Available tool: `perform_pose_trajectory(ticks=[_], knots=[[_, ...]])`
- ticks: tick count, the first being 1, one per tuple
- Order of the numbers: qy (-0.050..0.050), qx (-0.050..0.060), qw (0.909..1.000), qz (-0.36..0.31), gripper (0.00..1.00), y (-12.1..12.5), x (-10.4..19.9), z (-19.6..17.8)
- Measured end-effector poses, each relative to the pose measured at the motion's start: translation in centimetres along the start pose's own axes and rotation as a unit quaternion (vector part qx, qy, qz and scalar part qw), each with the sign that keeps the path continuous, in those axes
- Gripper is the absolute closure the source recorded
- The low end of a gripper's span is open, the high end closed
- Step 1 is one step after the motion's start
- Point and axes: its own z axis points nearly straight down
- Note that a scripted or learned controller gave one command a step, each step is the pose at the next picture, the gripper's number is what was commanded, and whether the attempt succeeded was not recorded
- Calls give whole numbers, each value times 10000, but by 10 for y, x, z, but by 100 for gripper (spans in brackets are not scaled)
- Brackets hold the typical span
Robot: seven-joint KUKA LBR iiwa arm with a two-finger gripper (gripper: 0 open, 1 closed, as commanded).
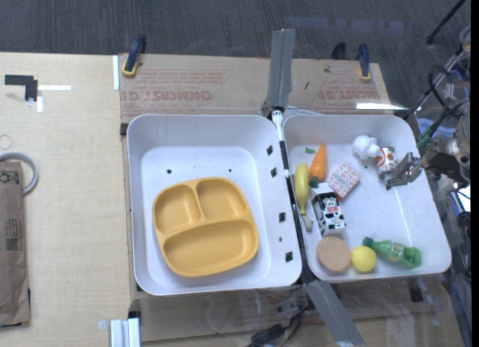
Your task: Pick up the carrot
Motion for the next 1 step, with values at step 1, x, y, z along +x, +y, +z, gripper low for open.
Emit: perform_pose_trajectory(ticks=[1], knots=[[-3,0,9993,376,0,47,-7,10]])
